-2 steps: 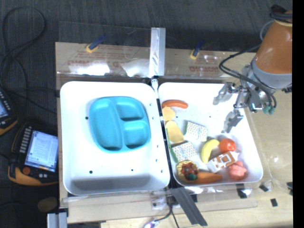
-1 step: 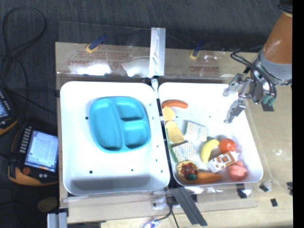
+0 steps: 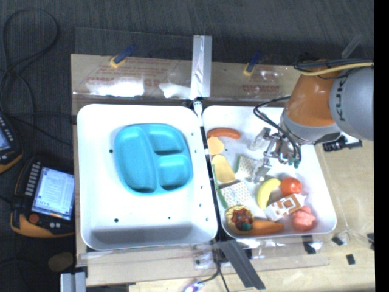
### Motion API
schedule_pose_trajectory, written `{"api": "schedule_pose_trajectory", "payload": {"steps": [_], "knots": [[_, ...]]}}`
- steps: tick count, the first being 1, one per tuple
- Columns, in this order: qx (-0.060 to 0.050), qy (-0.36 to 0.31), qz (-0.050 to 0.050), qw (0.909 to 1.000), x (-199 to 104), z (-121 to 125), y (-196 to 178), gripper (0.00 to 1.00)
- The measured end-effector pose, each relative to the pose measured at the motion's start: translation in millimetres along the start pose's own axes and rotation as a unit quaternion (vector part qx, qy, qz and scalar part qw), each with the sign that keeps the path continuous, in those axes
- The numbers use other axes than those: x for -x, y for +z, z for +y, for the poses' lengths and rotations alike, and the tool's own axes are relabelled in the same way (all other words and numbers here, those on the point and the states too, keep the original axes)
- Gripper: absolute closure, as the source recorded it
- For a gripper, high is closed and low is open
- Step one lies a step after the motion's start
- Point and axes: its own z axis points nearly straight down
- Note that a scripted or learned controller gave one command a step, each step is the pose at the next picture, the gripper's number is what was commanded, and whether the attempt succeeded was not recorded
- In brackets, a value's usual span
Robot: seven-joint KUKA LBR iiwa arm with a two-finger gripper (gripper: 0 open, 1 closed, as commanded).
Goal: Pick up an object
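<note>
At the lower right of the frame, the right bin (image 3: 325, 207) holds a carrot (image 3: 265, 227), a red tomato (image 3: 291, 185) and a banana (image 3: 268, 191), all crowded together. Above them the tool (image 3: 265, 163) hangs over the bin's middle; how wide it stands I cannot tell. In the left bin (image 3: 97, 224) lies a blue divided tray (image 3: 153, 157)
</note>
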Motion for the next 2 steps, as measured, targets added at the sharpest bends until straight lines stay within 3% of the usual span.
{"api": "schedule_pose_trajectory", "payload": {"steps": [1,2], "knots": [[0.0,0.06,0.004,0.9982,51,10,-23,0.0],[0.0,0.228,-0.001,0.9737,42,62,-6,0.0]]}}
